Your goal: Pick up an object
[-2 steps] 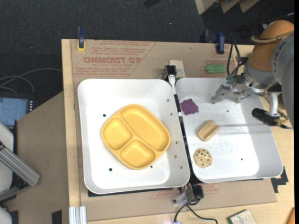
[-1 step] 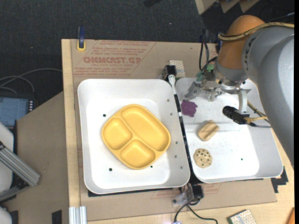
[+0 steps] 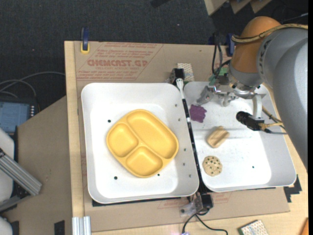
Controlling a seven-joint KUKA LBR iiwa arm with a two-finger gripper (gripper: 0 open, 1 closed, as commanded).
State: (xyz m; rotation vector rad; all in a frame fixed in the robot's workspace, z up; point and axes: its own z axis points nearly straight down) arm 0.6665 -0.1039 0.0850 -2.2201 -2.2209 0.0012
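The right bin (image 3: 274,173) holds three small things: a purple lump (image 3: 197,113) near its left wall, a tan bread-like piece (image 3: 217,136) in the middle, and a round speckled cookie (image 3: 212,165) toward the front. My gripper (image 3: 215,100) hangs over the back of this bin, open with nothing between its fingers. Its left finger (image 3: 202,97) ends just above and right of the purple lump. The tan piece lies a short way in front of the gripper.
A yellow three-compartment plate (image 3: 142,142) fills the middle of the left bin (image 3: 98,102). The divider between the bins (image 3: 188,126) runs close to the purple lump. The grey arm with its orange band (image 3: 254,38) reaches in over the right bin's back right corner.
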